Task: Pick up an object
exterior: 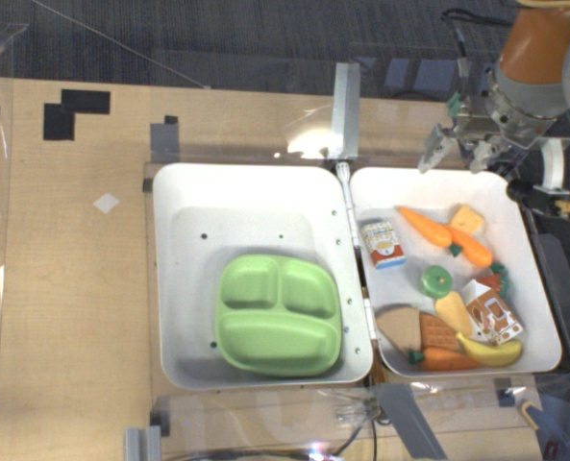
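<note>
My gripper (452,158) hangs open over the far rim of the right bin (546,307), with nothing between its fingers. Below it in that bin lie an orange carrot (424,226), a second carrot (471,249), a yellow cheese wedge (467,221) and a small red-and-white carton (383,243). Nearer the front are a green round piece (437,279), a printed snack packet (490,315), a banana (492,352), a brown waffle-like square (436,331) and another carrot (444,359).
The left bin (184,257) holds a green divided plate (280,315). A metal post (346,113) stands at the back between the bins. The wooden bench (63,286) stretches to the left.
</note>
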`<state>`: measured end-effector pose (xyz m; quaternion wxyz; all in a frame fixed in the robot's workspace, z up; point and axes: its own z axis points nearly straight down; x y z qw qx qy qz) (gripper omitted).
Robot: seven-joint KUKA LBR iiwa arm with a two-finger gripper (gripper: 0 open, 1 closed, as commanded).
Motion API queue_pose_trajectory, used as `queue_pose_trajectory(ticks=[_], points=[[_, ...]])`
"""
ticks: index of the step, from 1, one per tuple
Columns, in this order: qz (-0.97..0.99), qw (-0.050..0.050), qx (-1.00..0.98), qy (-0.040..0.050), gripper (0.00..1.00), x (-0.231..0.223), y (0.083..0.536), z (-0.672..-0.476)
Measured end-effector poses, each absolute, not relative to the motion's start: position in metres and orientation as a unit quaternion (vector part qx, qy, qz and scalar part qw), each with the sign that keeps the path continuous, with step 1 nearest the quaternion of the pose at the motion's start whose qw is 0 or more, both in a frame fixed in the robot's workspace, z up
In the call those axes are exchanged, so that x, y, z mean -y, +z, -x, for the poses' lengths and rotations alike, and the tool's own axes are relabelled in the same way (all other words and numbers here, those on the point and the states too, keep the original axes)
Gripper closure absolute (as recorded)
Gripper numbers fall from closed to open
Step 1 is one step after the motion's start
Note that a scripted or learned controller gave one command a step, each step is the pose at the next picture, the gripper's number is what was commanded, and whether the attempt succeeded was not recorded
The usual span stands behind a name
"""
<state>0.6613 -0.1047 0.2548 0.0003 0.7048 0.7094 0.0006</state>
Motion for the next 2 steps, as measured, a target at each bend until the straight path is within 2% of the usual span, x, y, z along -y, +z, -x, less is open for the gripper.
queue_pose_trajectory(ticks=[1,2], points=[[-0.642,0.003,-0.767,0.0024,0.0,0.114,0.109,-0.628],[-0.609,0.024,-0.793,0.0147,0.0,0.116,0.107,-0.599]])
